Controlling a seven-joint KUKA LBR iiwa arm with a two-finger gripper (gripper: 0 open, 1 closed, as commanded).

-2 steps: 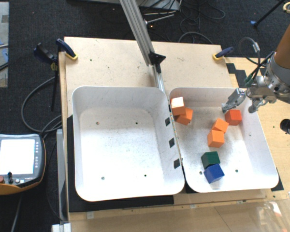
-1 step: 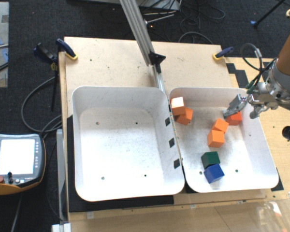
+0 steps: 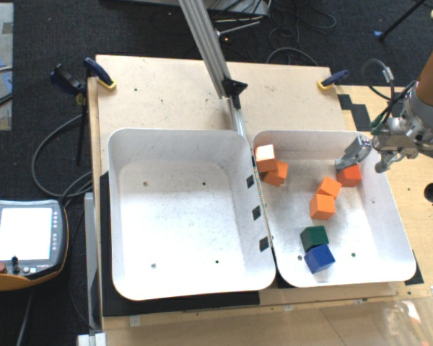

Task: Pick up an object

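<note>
Red block [image 3: 350, 174] seen at right bin's [image 3: 397, 229] upper right, touching one finger of gripper [image 3: 368, 155]. Fingers spread, nothing pinched between. Orange blocks [image 3: 325, 197], green block [image 3: 315, 236], blue block [image 3: 320, 257] scattered nearby.

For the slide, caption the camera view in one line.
Gripper over the right bin, by a red-orange block; other blocks lie nearby.

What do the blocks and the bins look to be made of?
The blocks, such as the blue cube and the orange cube, look like painted wood or hard plastic: flat matte faces, crisp edges, solid colour. The right bin and the left bin look like thin moulded white plastic, with rounded corners and a faint sheen.
</note>
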